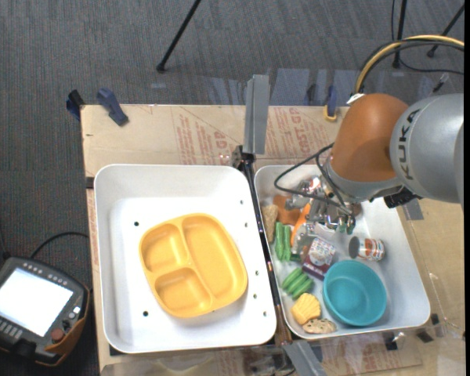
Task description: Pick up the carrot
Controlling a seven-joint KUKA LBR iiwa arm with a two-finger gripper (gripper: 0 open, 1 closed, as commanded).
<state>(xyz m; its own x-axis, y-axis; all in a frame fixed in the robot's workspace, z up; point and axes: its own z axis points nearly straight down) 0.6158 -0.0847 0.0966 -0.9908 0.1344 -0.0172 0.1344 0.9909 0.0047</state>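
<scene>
pincer (pixel 317 210): low in the right bin (pixel 399 241), open or closed I cannot tell | carrot (pixel 301 219): in the right bin, just left of the pincer, beside green beans (pixel 283 241) | yellow plate (pixel 193 265): in the left bin (pixel 117 210)

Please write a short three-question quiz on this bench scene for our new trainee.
1. True or false: the yellow divided plate lies in the left bin.
2. Which bin holds the teal bowl? A left, B right.
3. Fill in: the gripper hangs over the ____ bin, close to the carrot.

Key: 1 true; 2 B; 3 right.
</scene>
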